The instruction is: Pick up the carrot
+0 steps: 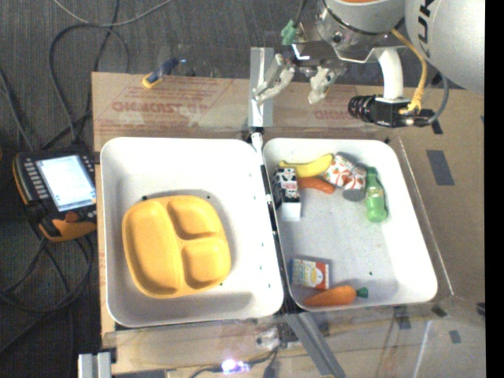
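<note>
An orange carrot (332, 295) with a green stem end lies along the front wall of the right bin (409, 235), just below a small juice carton (309, 273). My gripper (297, 83) hangs high above the back edge of the bins, over the divider, far from the carrot. Its two fingers (272, 83) stand apart, open, with nothing between them.
At the back of the right bin lie a banana (309, 166), a small red-orange piece (318, 185), a red-and-white packet (346, 172), a green bottle (375, 196) and a black-and-white carton (287, 188). The left bin (118, 172) holds a yellow divided tray (177, 244).
</note>
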{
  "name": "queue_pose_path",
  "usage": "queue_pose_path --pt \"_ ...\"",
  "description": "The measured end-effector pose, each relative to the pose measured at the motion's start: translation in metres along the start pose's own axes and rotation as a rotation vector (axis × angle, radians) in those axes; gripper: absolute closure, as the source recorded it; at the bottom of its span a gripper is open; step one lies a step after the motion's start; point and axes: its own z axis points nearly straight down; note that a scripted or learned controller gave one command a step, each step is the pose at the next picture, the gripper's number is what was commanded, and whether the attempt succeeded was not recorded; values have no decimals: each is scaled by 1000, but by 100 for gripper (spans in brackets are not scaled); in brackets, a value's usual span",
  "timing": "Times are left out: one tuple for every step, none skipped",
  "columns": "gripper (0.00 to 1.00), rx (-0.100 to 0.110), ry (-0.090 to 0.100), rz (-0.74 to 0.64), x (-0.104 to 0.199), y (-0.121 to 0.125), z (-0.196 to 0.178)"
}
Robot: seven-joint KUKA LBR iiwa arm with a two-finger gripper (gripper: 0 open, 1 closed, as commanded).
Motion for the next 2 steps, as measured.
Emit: queue_pose_path --pt "0 2 -1 443 21 1 40" --pt "0 0 -1 393 89 -14 16"
